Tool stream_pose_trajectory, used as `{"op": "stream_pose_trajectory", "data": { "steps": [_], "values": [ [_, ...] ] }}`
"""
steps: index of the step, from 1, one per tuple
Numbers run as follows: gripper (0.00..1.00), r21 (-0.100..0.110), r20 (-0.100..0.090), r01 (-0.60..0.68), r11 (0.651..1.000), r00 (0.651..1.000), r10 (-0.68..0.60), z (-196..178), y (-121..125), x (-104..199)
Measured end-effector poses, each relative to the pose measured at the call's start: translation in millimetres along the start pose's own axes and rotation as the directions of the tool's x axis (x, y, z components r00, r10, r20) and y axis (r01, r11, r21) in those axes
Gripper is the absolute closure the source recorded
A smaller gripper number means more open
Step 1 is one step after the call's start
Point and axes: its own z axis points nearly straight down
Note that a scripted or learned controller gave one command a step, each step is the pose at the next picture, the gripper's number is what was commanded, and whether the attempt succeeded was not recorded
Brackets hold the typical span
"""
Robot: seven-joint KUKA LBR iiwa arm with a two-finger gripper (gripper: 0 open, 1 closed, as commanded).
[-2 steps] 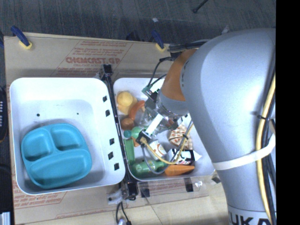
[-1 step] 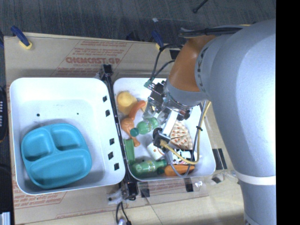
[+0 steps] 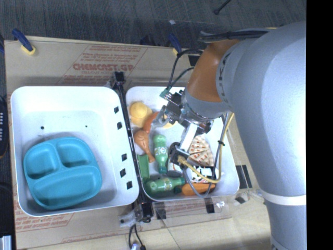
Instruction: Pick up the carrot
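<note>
Firstly, the left bin (image 3: 21,103) bears a blue plate (image 3: 62,173) and has no part in the job; the risks all sit in the right bin (image 3: 145,91), which is crowded.

At its far left corner a yellow fruit (image 3: 138,111) touches an orange piece (image 3: 150,123), with a brown piece (image 3: 141,138) just below them. That orange piece is the first hazard. It is close in colour to the target and lies just beside the gripper (image 3: 167,113), so a grab from this spot would likely take the wrong thing.

Next come two green bottles, one (image 3: 160,152) pointing up the bin and one (image 3: 165,185) lying along the near wall.

I take the carrot (image 3: 195,190) to be the orange piece at the near wall. It touches the lying bottle's end and sits below a pizza slice (image 3: 200,151). There the dangers are plain: little room between wall and bottle, so a descent could strike the rim, nudge the bottle, or pinch both together. A tapered, smooth body could also squirt out of a grip.

The gripper hangs well apart from the carrot, over the far half of the bin. Whether it is open or closed I cannot tell, nor can I see anything held in it. The arm (image 3: 260,103) hides the bin's right side.
</note>
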Motion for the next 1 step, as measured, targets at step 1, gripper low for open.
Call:
{"op": "stream_pose_trajectory", "data": {
  "steps": [1],
  "values": [
    [0.00, -0.002, -0.002, -0.306, 0.952, 0.952, 0.306, 0.4, -48.9, 58.2]
  ]
}}
